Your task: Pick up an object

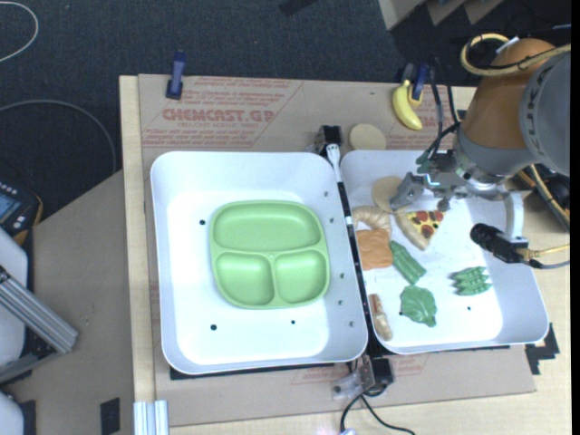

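Observation:
The right bin [507, 329] holds several toy foods. A pizza slice [422, 227] lies near its middle top, with a tan bread piece [370, 217] and an orange block [373, 248] to its left. Below them are a green pod [408, 265], a leafy green piece [419, 304], a green bunch [470, 281] and a small brown piece [379, 315]. My gripper [422, 198] hangs just above the pizza slice's top edge, open, with nothing between its fingers. A pale round piece [387, 190] lies just left of it.
The left bin [181, 324] holds a green divided plate [269, 252]. Outside the bins, a banana [408, 107] and a tan disc [367, 137] lie on the bench at the back. A blue clamp [175, 75] stands at the bench's back left. A black cable plug [494, 241] hangs over the right bin.

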Available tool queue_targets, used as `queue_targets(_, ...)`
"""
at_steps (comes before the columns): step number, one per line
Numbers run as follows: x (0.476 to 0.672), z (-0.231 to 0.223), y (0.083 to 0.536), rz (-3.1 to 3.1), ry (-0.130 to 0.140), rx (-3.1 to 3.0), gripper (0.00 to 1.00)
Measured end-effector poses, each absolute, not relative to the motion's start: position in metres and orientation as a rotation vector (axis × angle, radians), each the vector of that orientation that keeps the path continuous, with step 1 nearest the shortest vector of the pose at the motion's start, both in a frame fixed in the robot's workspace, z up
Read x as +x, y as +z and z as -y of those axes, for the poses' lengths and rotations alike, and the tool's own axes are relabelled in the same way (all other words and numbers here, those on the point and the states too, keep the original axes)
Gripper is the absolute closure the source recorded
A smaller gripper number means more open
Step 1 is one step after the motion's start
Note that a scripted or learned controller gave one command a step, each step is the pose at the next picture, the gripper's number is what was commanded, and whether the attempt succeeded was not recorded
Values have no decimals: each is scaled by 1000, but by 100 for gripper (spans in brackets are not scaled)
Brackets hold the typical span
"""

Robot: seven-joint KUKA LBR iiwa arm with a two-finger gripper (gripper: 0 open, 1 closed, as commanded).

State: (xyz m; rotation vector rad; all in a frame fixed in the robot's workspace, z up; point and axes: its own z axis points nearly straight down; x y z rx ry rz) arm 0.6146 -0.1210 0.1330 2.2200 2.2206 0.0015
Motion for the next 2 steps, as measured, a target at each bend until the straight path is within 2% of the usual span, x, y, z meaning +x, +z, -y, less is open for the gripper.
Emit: queue_targets(2,615,121,133,-2221,2,2220,0)
